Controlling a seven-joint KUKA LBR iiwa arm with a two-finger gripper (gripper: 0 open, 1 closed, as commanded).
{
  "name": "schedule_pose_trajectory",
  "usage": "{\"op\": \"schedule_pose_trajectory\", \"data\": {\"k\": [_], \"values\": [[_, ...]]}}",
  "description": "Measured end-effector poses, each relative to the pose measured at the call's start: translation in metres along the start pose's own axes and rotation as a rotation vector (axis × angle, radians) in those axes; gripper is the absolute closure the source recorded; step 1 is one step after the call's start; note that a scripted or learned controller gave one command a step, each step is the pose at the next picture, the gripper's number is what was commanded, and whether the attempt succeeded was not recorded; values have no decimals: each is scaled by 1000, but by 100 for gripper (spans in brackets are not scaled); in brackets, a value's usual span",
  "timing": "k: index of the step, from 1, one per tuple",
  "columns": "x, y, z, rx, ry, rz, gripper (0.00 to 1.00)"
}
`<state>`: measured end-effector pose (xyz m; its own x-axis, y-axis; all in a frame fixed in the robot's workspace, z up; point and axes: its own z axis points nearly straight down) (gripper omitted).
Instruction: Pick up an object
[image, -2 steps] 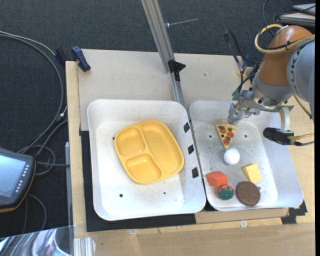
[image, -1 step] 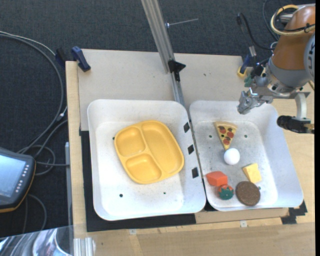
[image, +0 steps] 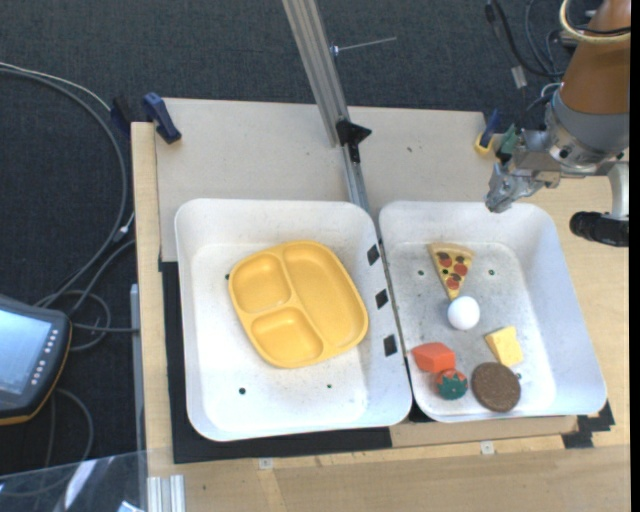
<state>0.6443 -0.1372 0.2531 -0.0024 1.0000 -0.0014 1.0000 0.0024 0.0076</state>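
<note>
The right bin holds several toy foods: a pizza slice, a white ball, a yellow cheese wedge, a red block, a small green and red piece and a brown round cookie. My gripper hangs over the far rim of the right bin, above and behind the pizza slice. Nothing shows between its tips.
The left bin carries a yellow divided plate. A metal pole rises from the bench between the bins. Blue clamps sit at the bench's far corners. Cables and a screen lie to the left.
</note>
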Motion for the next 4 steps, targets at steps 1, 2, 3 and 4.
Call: {"op": "schedule_pose_trajectory", "data": {"k": [1, 2, 3, 4], "values": [[0, 1, -36, 2, 0, 0, 100], [53, -16, -39, 10, 4, -4, 100], [95, -33, -22, 12, 4, -3, 100], [148, -56, -6, 13, 4, -4, 100]]}}
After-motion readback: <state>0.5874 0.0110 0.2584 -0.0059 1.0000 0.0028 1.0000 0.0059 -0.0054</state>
